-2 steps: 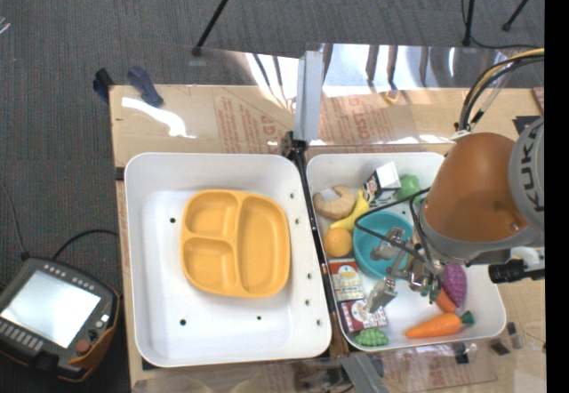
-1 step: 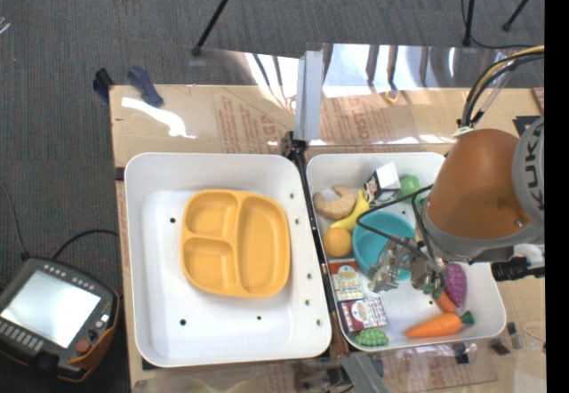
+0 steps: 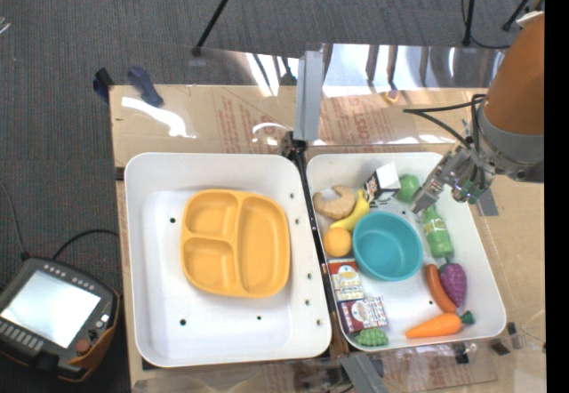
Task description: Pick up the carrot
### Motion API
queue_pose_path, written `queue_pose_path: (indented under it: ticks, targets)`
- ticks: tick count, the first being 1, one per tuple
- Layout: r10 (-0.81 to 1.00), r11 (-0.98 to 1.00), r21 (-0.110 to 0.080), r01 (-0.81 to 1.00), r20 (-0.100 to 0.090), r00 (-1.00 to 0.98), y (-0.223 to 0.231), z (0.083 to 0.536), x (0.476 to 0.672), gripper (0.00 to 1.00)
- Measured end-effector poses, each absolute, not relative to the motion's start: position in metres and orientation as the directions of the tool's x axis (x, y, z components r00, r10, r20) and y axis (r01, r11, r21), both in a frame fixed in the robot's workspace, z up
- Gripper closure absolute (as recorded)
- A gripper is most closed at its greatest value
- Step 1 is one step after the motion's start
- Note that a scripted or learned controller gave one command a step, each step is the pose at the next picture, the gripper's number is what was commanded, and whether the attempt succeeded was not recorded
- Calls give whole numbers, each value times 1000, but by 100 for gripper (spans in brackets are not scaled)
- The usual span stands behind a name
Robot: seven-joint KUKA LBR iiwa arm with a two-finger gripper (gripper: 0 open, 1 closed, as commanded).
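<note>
The carrot (image 3: 434, 326), orange with a green leafy end, lies at the front right corner of the right bin (image 3: 492, 280). My gripper (image 3: 454, 201) hangs over the far right part of that bin, well behind the carrot. It is open, with nothing between its fingers, and a green bottle (image 3: 436, 234) lies just in front of it.
The right bin also holds a teal bowl (image 3: 387, 245), a purple fruit (image 3: 454, 282), a red-orange sausage-like piece (image 3: 437, 287), an orange (image 3: 337, 242), a banana (image 3: 355, 213), small boxes (image 3: 348, 280) and a milk carton (image 3: 385, 181). A yellow divided plate (image 3: 236, 243) lies in the left bin.
</note>
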State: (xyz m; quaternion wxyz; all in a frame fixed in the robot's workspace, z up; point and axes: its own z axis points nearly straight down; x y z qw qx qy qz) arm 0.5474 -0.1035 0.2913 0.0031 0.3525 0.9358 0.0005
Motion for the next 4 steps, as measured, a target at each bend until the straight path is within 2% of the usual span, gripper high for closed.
queue_pose_path:
  ticks: [1, 2, 3, 4]
  targets:
    - [659, 752, 0, 659, 0, -752, -103, 288, 547, 0]
    - [609, 793, -5, 609, 10, -793, -86, 207, 575, 0]
    - [606, 795, -2, 606, 4, -795, -21, 185, 566, 0]
    - [611, 791, -1, 611, 2, -791, -51, 187, 540, 0]
